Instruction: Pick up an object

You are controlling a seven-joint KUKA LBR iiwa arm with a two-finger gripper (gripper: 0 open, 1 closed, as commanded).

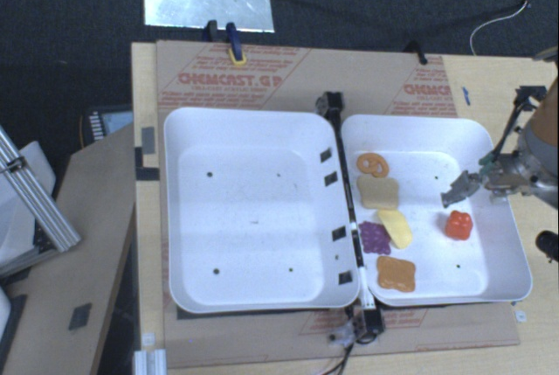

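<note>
One small red pepper (458,225) near the table's right edge looks light and smooth; the fingers (455,193) — I cannot tell their state — should pinch its sides.

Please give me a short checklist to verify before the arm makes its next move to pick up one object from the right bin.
1. Target near the gripper: the red pepper lies just below it. Ok.
2. Pepper stands apart from the other items: ok.
3. Gripper not yet holding anything: ok.
4. Finger opening: cannot tell.
5. Room from the right bin wall: the pepper lies inside the floor area. Ok.
6. Gripper height above the bin floor: cannot tell.
</note>
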